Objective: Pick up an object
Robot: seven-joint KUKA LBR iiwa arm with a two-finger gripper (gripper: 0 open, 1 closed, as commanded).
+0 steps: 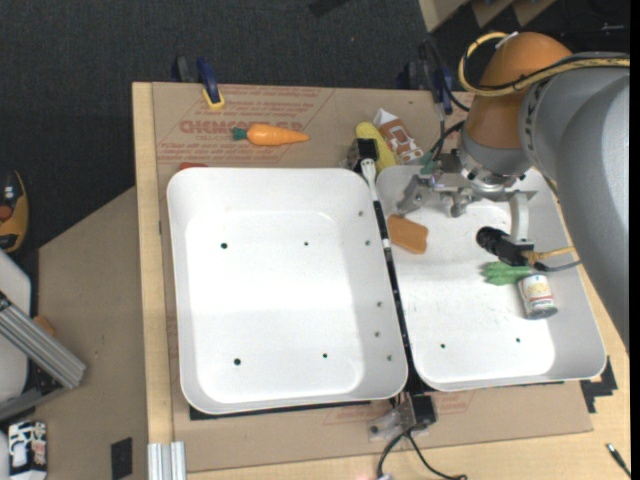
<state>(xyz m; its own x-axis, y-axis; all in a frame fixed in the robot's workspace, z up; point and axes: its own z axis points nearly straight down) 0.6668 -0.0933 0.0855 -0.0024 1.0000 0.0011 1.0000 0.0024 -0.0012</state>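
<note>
Orange block [408, 234] lies at our right bin's [470, 353] upper left edge.
We hover the gripper [438, 193] just above it; whether it is open, we cannot tell. We should lower squarely, clear of the wall.

Both white bins [270, 298] look like smooth, faintly glossy plastic on a matt brown cardboard sheet [160, 268].
</note>
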